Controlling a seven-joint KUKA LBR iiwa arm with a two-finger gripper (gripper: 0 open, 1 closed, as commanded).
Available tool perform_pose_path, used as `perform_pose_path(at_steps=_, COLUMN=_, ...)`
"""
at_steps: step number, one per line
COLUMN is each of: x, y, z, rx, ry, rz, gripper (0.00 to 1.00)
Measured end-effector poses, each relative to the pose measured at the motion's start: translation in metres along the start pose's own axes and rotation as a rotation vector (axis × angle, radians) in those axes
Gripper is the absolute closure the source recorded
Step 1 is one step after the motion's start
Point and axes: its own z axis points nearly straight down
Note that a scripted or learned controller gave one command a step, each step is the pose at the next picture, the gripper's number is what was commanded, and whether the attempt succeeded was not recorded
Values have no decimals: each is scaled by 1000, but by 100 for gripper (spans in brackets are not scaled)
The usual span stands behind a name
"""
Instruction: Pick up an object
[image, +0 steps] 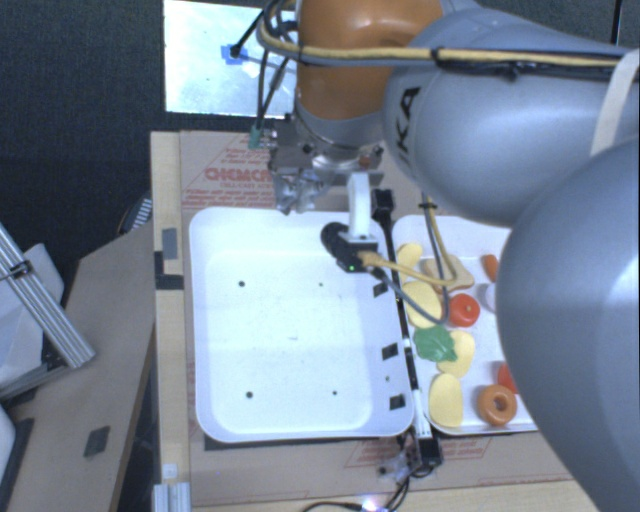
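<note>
Objects worth picking all lie in the bin on the view's right (470, 232). I see a red round piece (463, 310), a green piece (435, 344) just below it, an orange ring (496, 404) near the front, 2 or 3 yellow pieces (446, 400) along the wall by the divide, and a small orange bit (489, 266) toward the back. They're packed close, and the green piece sits against yellow ones. The arm (520, 150) hides part of that bin, so there may be more.

Gripper (292, 198) hangs approx. over the back rim of the bin on the view's left (290, 340), well apart from every object. That bin's floor has only a few dark specks, nothing to grab. I can't tell if the jaws are open or shut, since they're blurred & partly blocked by the wrist. I see nothing held btwn them.

Step in hand, as I judge it, is approach/positioning, w/ no grasp made. Task looks to be at its start, w/ 0 objects lifted.

Next move calls for carrying the gripper across the divide btwn the 2 bins toward the view's right. It then needs to settle on 1 target, have the jaws open wide enough & come straight down. The orange ring or red round piece looks the best bet, since each stands a bit clearer of its neighbours. The yellow pieces look flat & low, so prob. harder to grip. W/ this crowding, a descent slightly off could nudge a neighbour instead.
</note>
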Motion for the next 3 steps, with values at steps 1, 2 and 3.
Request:
perform_pose_path(at_steps=1, x=21, y=-8, z=68, rx=15, ry=-3, rz=-2, gripper=100)
perform_pose_path(at_steps=2, x=12, y=55, z=-10, rx=-1, ry=0, rz=-1, gripper=100)
perform_pose_path(at_steps=3, x=21, y=53, z=-49, rx=6, ry=0, rz=-2, gripper=100)
